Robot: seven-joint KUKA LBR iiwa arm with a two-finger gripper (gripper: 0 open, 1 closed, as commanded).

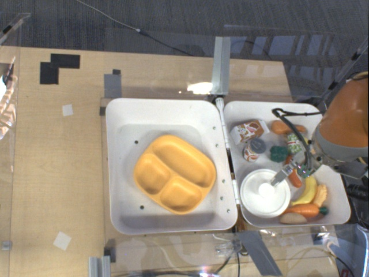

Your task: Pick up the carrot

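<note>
Nearest the camera, along the front edge of the right-hand shallow white bin (340, 212), lies the orange plastic carrot with a green tip (304, 210), just beside a pale brown potato-shaped piece (293, 218). It lies on the bin floor, apart from the jaws. Behind it sits a round white bowl (265, 193), and to the right a yellow plastic banana (308, 191) with a small orange-yellow piece (320, 194) beside it. Over these the grey arm with its orange band (345, 122) reaches in from the right, and its 2-finger gripper (290, 172) hangs at the bowl's rim; whether the jaws are spread or pressed together cannot be told. Farther back lie a teal toy piece (279, 153), 2 brown-and-white packets (248, 131) and an orange oval piece (281, 127). On the wooden table (57, 183) the left-hand white bin (115, 172) holds a yellow 3-compartment plate (174, 172)
</note>
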